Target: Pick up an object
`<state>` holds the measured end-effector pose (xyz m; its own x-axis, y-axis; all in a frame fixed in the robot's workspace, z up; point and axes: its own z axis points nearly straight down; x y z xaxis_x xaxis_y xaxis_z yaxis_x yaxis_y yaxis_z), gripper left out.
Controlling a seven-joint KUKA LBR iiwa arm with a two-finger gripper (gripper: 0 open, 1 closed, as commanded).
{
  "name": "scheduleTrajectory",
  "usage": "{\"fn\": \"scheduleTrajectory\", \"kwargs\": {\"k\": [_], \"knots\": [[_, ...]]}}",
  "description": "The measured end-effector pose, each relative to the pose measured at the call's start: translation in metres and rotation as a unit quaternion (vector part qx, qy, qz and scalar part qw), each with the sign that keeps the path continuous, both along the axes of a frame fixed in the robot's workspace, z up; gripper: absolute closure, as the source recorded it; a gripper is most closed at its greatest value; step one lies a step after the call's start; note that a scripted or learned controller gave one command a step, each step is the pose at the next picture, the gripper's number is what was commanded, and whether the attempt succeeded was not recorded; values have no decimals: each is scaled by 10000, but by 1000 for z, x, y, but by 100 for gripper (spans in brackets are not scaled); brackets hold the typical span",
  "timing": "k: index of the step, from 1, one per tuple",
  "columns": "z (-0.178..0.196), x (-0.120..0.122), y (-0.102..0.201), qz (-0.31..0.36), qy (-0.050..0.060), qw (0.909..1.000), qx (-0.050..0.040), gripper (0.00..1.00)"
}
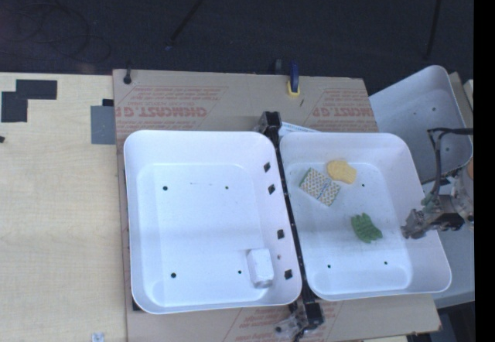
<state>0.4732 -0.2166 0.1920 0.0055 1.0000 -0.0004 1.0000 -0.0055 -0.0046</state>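
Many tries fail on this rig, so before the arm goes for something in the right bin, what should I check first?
1. Targets in the right bin: green object, yellow object, patterned object: ok.
2. Green object lies apart from the others: ok.
3. Yellow and patterned objects apart: cannot tell, they lie very close.
4. Claw at the bin's right rim, nothing seen in it: ok.
5. Claw opening: cannot tell.

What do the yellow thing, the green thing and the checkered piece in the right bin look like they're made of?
Yellow thing: smooth and rounded, probably plastic or foam. Green thing: lumpy, matte surface, perhaps soft rubber or plastic. Checkered piece: flat with a printed pattern, likely cloth or sponge. The blur leaves all three uncertain.
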Motion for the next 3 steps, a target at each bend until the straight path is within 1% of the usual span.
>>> {"fn": "scheduleTrajectory", "kwargs": {"k": [1,2,3], "knots": [[42,78,4,49,-56,10000,-10,100],[35,0,16,18,13,10000,17,100],[124,4,29,40,-61,10000,-10,100]]}}
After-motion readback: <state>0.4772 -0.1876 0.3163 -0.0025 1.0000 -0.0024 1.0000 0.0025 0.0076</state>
